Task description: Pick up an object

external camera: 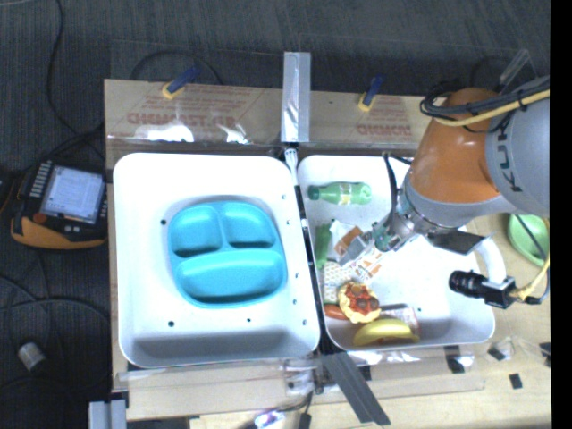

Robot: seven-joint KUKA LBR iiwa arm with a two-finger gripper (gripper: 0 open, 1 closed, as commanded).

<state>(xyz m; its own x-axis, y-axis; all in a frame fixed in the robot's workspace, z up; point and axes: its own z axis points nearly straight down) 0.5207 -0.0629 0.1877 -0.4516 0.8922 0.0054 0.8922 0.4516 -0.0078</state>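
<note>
Reaching in from the right, the grey arm (500, 164) with its orange band is seen bent over the right bin (447, 329), and the gripper (386, 237) is lowered among the clutter near that bin's middle. Whether the gripper is open or closed cannot be told, since the tip is small and merged with the wrappers beneath it, and nothing is clearly seen held in it.

The objects to be picked are gathered along the left half of the right bin. A green bottle (340, 192) is laid on its side near the far wall, well apart from the gripper. Just beside the gripper's tip, a crumpled orange and white wrapper (355, 244) is found, with a dark green item (322, 242) lying against the bin's left wall next to it. Nearer the front, a round red and yellow toy resembling a small pizza (360, 301) is placed, touching a pale patterned packet (335, 277) on its far side. A yellow banana (386, 332) is laid along the front wall, just in front of the pizza toy.

The left bin (134, 266) is occupied by a blue divided tray (228, 250), set near its centre and lying flat.

Beyond both bins, a cardboard sheet (214, 114) is spread, with clamps fixed at its far edge
</note>
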